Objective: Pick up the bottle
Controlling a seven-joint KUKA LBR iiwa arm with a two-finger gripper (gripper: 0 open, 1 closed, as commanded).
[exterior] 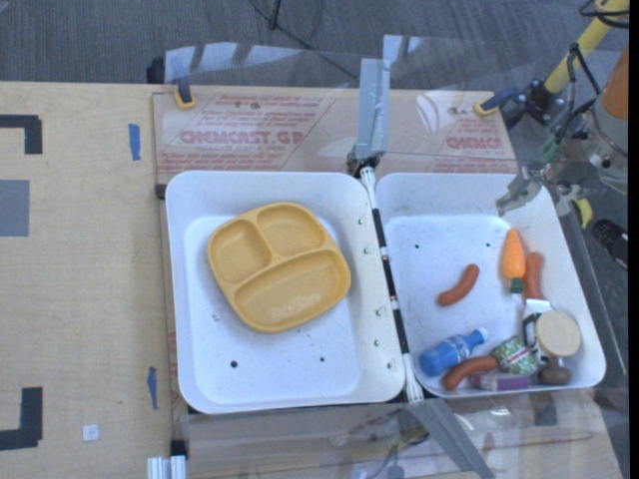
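The bottle [451, 351] is small, blue and clear with a white cap. It lies on its side near the front edge of the right bin [439, 230], beside the divider. My gripper [539, 196] hangs over that bin's far right corner, well behind the bottle. It is open, with nothing between its fingers [511, 197].
Crowded around the bottle are a reddish sausage [469, 371], a green packet [514, 353] and a tan-lidded jar [557, 334]. Farther back lie another sausage [457, 284] and a carrot [513, 255]. A yellow divided plate [279, 265] sits in the left bin [200, 357].
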